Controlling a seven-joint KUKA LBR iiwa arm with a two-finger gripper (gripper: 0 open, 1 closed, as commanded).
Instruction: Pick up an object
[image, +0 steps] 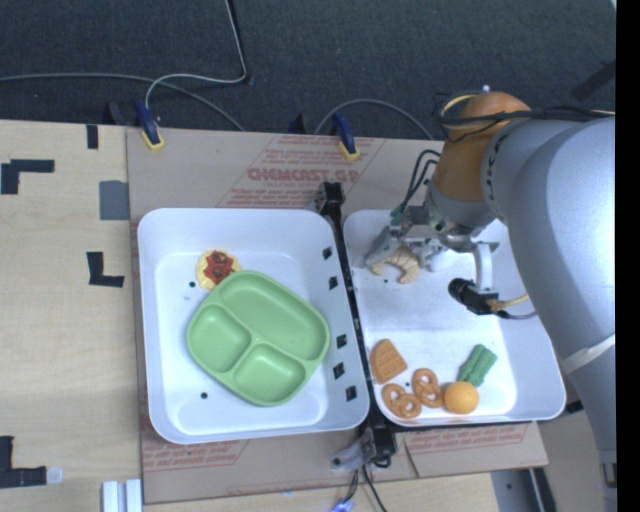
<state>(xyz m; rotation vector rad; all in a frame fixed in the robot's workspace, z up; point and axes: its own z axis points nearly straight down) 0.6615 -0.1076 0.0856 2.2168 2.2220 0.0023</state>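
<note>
My gripper (405, 250) is low over the back left part of the right bin (530, 345), open. A tan croissant (400, 266) lies on the bin floor right under it, between the spread fingers (381, 244); whether they touch it I cannot tell. At the front of the same bin lie a bread slice (387, 359), two pretzels (412, 392), an orange ball (460, 398) and a green piece (478, 364). The left bin (160, 300) holds a green divided plate (258, 336) and a small pizza slice (216, 267).
The grey arm with its orange band (470, 150) covers the right bin's back right corner. A black cable end (475, 296) hangs over the bin's middle. A divider with black clips (345, 310) separates the bins. Blue clamps and cables sit at the bench's back edge.
</note>
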